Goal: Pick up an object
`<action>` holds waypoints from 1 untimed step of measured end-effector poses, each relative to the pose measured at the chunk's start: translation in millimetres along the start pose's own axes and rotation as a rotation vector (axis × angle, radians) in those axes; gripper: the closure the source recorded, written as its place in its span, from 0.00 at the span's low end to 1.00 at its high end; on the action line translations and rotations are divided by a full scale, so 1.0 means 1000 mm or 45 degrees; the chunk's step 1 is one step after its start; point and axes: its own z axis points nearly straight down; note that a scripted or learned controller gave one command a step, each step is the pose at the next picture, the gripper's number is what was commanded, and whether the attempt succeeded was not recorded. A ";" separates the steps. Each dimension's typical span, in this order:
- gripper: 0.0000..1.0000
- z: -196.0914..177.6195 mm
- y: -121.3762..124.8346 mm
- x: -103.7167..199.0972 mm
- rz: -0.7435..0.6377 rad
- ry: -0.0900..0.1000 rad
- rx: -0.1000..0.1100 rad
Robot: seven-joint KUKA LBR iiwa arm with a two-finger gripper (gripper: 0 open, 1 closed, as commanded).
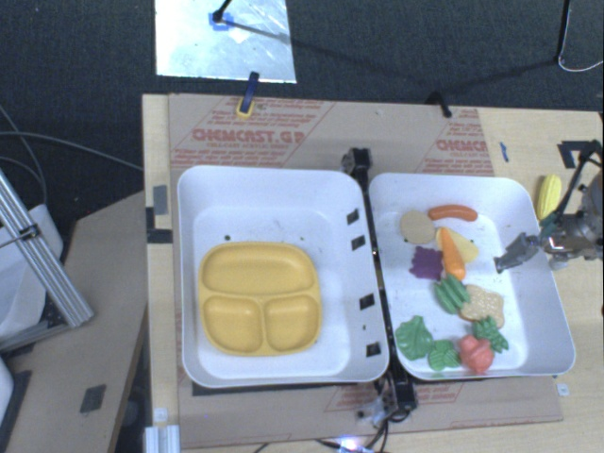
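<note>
Bench: left bin with yellow tray, right bin with toy food; hand state unclear.

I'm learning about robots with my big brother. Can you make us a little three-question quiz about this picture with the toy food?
1. True or false: the yellow plate lies in the left bin.
2. Which toy sits nearest the far edge of the right bin? A) the sausage B) the purple piece C) the red piece
3. Fill in: the plate has ___ sections.

Key: 1 true. 2 A. 3 three.

Hint: the gripper hangs over the right bin, beside the food.
</note>
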 end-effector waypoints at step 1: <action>0.00 0.156 0.014 0.093 -0.008 0.005 0.001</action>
